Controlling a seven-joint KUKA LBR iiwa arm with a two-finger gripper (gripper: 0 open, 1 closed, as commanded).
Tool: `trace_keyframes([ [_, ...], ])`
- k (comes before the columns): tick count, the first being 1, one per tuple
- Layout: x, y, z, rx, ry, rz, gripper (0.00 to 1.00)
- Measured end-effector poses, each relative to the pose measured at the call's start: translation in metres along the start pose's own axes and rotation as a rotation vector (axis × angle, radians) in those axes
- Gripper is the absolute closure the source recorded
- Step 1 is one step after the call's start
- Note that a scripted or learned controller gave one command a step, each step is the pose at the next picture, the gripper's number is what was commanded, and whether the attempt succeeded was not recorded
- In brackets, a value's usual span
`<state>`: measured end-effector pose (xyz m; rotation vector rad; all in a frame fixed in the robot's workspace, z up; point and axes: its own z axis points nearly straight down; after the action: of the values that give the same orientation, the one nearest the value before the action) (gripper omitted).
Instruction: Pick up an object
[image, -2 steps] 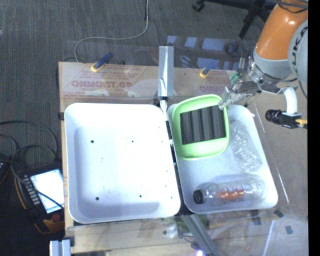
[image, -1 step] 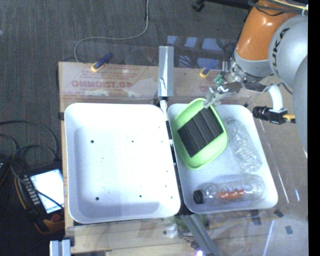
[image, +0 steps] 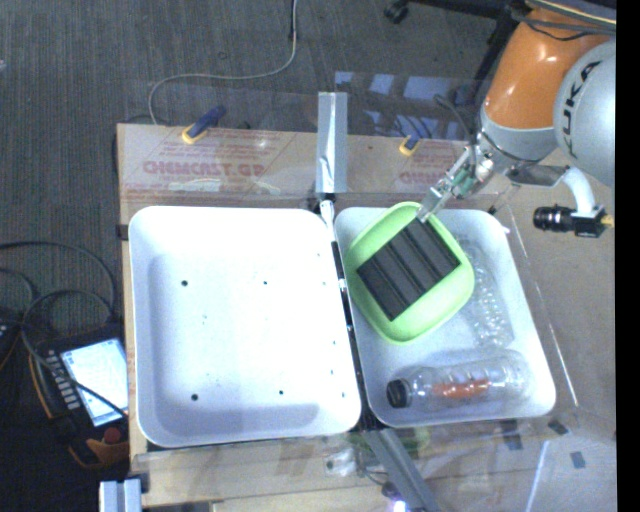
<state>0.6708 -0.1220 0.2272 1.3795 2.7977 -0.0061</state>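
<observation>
Claw (image: 432, 209) grasps the green tray's (image: 440, 300) rim above the right bin (image: 520, 300), which holds 1 clear bottle (image: 460, 385).

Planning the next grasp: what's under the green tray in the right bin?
The green tray lies tilted on the right bin floor. Crumpled clear plastic shows at its right edge; a clear bottle lies apart, nearer the front. Whatever lies beneath the tray is covered.

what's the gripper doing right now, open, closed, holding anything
gripper: shut on the rim of the green tray, which sits tilted over the right bin.
</observation>
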Motion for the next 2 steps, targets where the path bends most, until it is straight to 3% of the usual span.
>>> trace_keyframes([
  [1,0.006,0.002,0.006,0.007,0.015,-0.005,0.0],
  [2,0.001,-0.05,0.113,0.009,0.019,0.057,0.0],
])
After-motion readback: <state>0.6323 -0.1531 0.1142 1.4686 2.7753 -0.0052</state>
